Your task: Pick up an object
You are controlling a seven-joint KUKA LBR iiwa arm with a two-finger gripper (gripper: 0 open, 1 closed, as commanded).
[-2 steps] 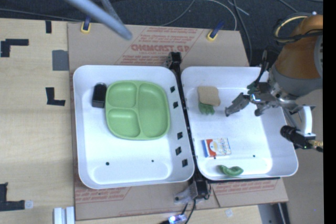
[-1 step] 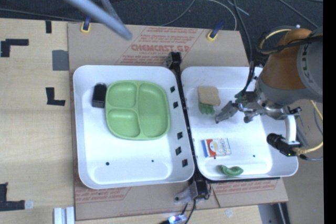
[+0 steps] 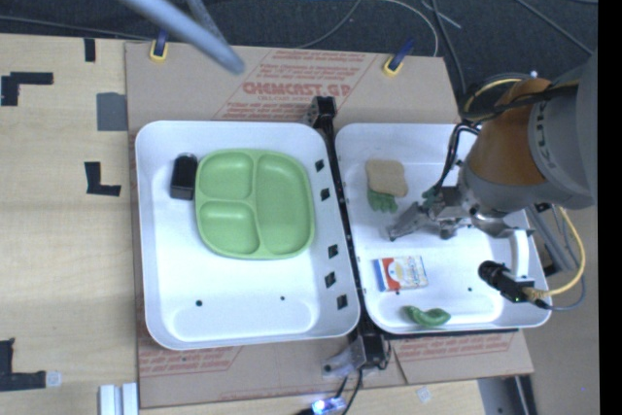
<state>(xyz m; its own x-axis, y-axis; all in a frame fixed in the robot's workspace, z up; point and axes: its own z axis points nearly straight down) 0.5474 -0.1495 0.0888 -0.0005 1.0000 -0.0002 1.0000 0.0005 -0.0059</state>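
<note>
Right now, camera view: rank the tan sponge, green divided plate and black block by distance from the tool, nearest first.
From the tool in the right bin:
1. Tan sponge, same bin, just up and left of the tool.
2. Green divided plate, middle of the left bin.
3. Black block, left bin, beyond the plate's left edge.

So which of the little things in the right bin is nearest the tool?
The tan sponge with a green piece beside it; the tool sits just below, the packet lies further off.

Left bin holds a green divided plate with a black block touching its left side. Right bin holds a tan sponge, a small card packet and a green piece at lower centre. The gripper hangs mid-bin, between sponge and packet.
</note>
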